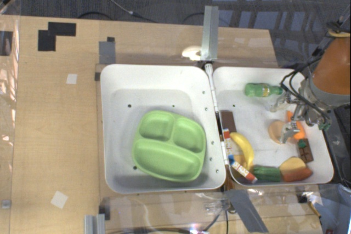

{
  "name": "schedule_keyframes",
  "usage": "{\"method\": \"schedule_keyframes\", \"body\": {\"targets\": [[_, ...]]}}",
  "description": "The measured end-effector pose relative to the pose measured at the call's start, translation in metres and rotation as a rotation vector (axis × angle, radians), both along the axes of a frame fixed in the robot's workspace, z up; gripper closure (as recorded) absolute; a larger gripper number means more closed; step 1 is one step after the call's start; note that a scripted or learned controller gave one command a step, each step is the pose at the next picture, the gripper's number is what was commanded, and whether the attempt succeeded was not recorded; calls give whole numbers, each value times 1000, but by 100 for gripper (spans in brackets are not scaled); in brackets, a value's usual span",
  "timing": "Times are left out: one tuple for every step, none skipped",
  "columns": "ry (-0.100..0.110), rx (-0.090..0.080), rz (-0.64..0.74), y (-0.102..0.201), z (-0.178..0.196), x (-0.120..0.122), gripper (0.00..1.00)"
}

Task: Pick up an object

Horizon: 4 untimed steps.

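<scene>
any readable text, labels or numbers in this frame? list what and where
None legible.
Green bottle in the right bin: a label band shows, print too small to read.
Small red, white and blue packet by the banana: printed, but blurred.
Dark brown bar along the right bin's left wall: no readable marking.
Green divided plate in the left bin: plain.
Black squares on the bench: solid patches, no characters.

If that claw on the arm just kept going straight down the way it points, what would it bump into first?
Most likely the round tan piece, which sits right under the gripper in the right bin. A small orange item lies beside it, and from this slanted view the depth is hard to judge.
</scene>
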<state>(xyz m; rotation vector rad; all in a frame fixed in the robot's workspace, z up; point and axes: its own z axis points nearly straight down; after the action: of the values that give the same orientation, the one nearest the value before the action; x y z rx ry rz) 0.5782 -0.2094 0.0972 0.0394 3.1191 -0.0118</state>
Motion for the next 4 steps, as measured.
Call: {"method": "schedule_keyframes", "body": {"targets": [[1,1,-12,1,0,10,0],[-16,-3,-8,2,15,15,100],[-14,-2,-8,2,14,15,0],[-2,1,-24,1,1,20,0]]}}
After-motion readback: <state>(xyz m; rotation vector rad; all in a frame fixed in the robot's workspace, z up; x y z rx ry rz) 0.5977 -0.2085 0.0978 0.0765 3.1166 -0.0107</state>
